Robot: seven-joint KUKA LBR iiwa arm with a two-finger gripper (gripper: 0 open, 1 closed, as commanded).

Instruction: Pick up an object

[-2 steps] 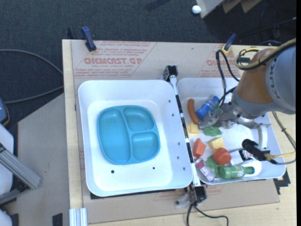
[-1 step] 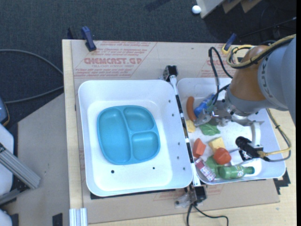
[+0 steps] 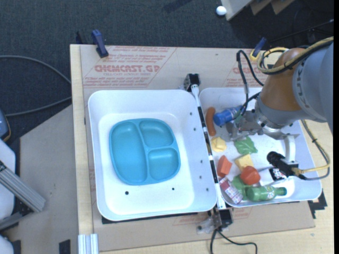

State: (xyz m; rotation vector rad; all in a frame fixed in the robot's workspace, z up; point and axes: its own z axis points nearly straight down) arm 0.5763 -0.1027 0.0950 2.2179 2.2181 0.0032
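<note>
Camera view: the end effector (image 3: 244,127) is lowered into the right bin (image 3: 309,190), just above a green object (image 3: 246,144). Whether it is open or closed cannot be told; nothing is seen gripped.

Lighting: even, bright, overhead. White bins (image 3: 143,102) near overexposure left of and around the gripper (image 3: 244,126); mild sheen on the blue tray (image 3: 144,151) far left of it. Shadows: soft, short, beneath the arm (image 3: 296,83). Focus: moderate; small items below the gripper slightly soft. Dark floor above it underexposed, grainy.
</note>
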